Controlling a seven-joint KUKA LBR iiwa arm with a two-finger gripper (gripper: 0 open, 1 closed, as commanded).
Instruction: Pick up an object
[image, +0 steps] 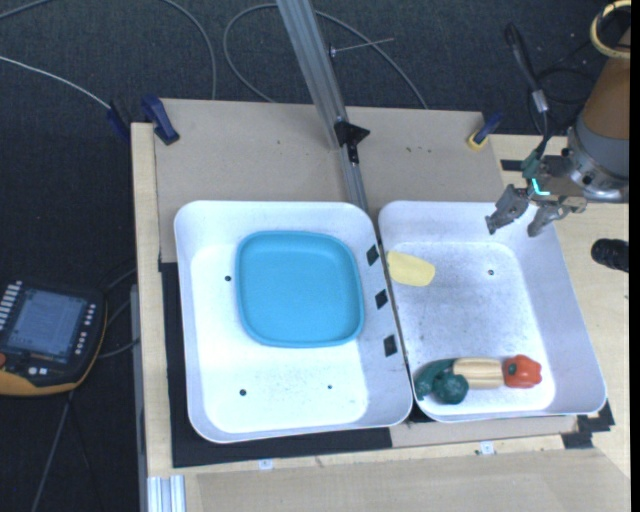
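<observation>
Four candidate objects in right bin (560, 290): yellow piece (411, 269) upper left, green item (442, 384), tan piece (478, 372), red item (521, 371) clustered lower edge. Tool (524, 214) open, empty, upper right over rim. Risk: finger clipping bin wall; cluster grab slipping.

You are seeing the arm (612, 110) running off the right edge; the handheld controller (45, 335) is being clipped at the left edge.

Claw (522, 213) open above right bin (560, 300) far corner, nothing between fingers. Yellow piece (411, 268), green, tan, red items (520, 371) inside. Blue plate (300, 288) in left bin (200, 300).
</observation>
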